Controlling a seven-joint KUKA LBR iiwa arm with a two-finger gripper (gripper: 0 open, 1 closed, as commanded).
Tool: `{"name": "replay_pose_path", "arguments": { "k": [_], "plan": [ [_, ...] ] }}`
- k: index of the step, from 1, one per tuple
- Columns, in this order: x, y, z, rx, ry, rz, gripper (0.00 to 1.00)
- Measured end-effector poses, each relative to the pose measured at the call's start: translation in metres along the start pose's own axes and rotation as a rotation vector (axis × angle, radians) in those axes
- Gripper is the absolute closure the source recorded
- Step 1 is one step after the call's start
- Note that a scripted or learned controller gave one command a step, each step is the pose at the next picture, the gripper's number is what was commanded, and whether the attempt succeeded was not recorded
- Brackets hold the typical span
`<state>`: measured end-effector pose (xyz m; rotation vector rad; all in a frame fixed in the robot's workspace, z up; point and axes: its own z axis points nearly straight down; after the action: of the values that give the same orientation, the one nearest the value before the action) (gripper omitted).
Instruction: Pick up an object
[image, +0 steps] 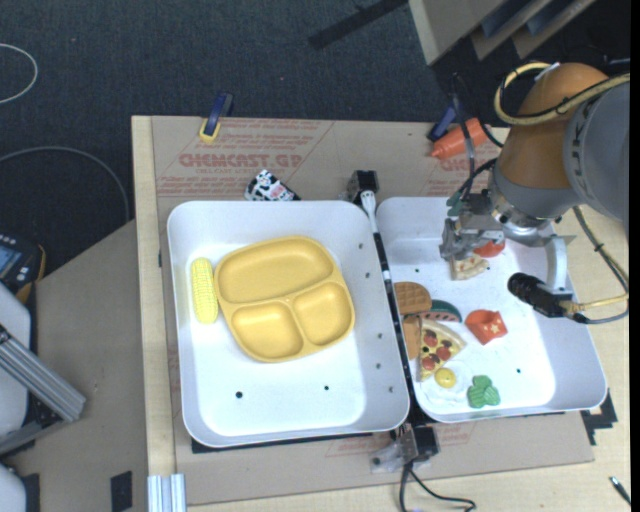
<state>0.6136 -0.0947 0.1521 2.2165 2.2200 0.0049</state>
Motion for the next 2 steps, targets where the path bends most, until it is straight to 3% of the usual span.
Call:
{"name": "replay_pose_path", "arguments": {
  "k": [2],
  "plan": [
    [0.010, 0.001, -0.075, 0.000, 0.000, 0.000, 1.00]
  ]
}}
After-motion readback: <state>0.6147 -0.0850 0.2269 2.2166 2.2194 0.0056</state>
